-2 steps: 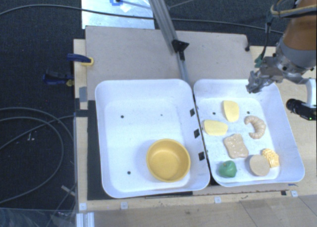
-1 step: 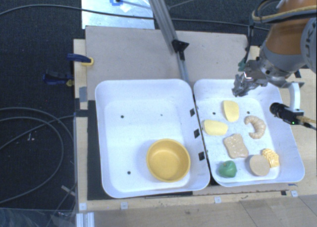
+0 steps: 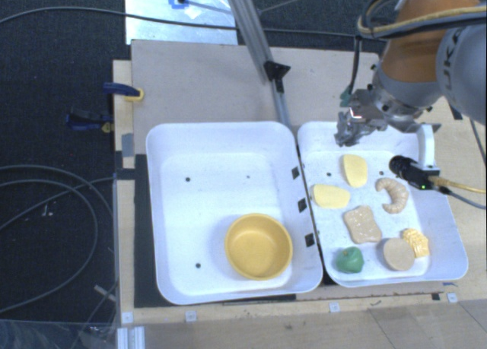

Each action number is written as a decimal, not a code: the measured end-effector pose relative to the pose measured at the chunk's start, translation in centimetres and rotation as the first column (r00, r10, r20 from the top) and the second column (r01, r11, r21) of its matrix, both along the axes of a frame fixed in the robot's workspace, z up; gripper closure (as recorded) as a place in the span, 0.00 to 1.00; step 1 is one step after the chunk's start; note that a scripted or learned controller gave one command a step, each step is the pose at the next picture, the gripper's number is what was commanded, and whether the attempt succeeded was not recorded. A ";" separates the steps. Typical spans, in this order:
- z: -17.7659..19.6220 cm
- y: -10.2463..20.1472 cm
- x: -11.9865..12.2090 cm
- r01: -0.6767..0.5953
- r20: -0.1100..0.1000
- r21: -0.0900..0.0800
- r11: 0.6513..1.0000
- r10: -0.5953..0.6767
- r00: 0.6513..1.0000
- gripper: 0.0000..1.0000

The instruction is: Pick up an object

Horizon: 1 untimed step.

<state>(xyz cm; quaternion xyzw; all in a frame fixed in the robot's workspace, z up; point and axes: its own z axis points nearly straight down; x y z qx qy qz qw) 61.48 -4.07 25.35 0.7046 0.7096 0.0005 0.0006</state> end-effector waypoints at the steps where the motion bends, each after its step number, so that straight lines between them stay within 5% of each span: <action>1: -0.2 4.7 -1.2 0.000 -0.001 0.000 1.000 0.000 1.000 1.00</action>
